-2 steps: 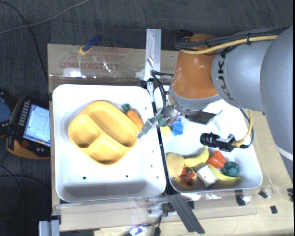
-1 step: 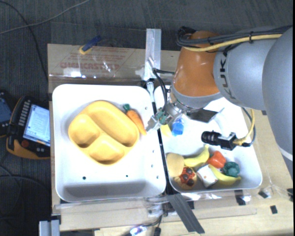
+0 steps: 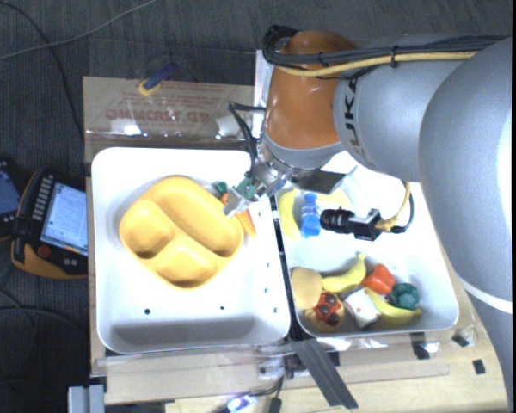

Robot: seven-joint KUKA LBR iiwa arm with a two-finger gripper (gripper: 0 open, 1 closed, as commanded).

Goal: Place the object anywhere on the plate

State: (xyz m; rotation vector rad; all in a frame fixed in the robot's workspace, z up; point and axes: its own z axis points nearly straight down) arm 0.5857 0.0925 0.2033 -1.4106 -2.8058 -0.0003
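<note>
A yellow plate [image 3: 179,229] with three compartments lies in the left bin [image 3: 189,321]. My gripper [image 3: 242,194] reaches down at the plate's right rim, near the wall between the bins. Right under it lies a small toy carrot [image 3: 247,222], its orange body beside the plate's edge and its green top [image 3: 218,188] over the rim. The gripper's tip touches or nearly touches the carrot. The view does not settle whether the carrot is gripped.
The right bin [image 3: 439,304] holds a blue bottle [image 3: 310,215], a banana [image 3: 348,275], a red pepper [image 3: 378,279], a green item [image 3: 404,295], a white block [image 3: 361,306] and a tan piece [image 3: 305,286]. A handheld controller [image 3: 47,222] lies to the left of the bench.
</note>
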